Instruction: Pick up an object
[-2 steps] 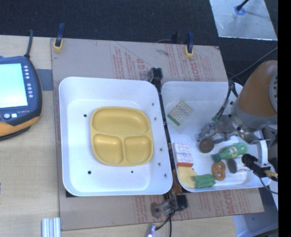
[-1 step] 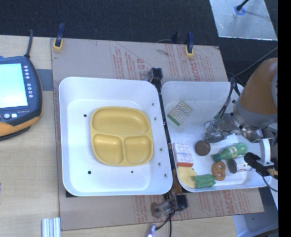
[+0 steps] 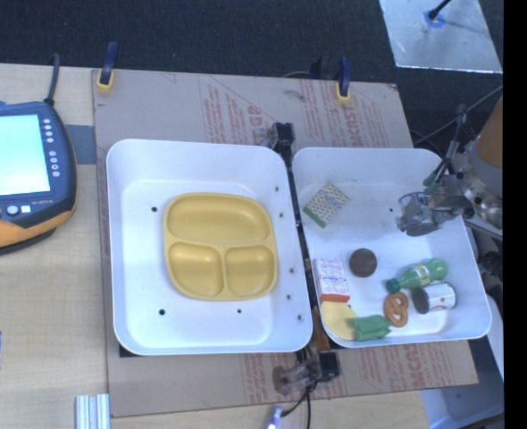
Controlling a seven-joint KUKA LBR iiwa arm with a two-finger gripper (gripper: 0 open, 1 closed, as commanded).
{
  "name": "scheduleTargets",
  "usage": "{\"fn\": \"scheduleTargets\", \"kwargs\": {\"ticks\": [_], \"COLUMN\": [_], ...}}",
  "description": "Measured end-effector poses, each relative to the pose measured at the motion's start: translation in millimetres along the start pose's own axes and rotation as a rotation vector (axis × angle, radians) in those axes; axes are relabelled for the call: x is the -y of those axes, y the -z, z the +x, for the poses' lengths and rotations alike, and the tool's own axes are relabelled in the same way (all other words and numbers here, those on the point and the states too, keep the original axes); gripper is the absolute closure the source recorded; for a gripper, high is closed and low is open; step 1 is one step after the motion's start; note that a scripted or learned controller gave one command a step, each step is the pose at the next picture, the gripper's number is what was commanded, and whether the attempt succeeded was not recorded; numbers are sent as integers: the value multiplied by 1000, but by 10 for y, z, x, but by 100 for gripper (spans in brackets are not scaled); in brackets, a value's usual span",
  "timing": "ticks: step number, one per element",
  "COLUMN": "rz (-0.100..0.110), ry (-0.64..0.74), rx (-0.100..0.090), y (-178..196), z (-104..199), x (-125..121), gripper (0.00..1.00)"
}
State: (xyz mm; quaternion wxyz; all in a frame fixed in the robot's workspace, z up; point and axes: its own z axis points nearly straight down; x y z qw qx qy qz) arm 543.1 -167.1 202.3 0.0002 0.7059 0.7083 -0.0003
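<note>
Below the end effector (image 3: 415, 214) lies a green bottle (image 3: 417, 274) (tipped over).

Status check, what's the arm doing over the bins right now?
Gripper over right bin, nothing seen held. Nearest: brown disc, green bottle. Nothing blocking.

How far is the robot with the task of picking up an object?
Nothing looks picked yet. The gripper is low over the right bin, near its right wall, with nothing seen between its fingers. The green bottle, brown round piece and pretzel lie in that bin. Grasping and lifting are left.
</note>
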Motion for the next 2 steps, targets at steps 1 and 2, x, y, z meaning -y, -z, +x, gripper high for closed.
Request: {"fn": "scheduleTargets", "kwargs": {"ticks": [1,2], "rz": [4,3], "ry": [3,2], "rx": [-1,-1], "y": [-2,144], "z": [718,1137], "x": [81,-89], "gripper": [100,100]}}
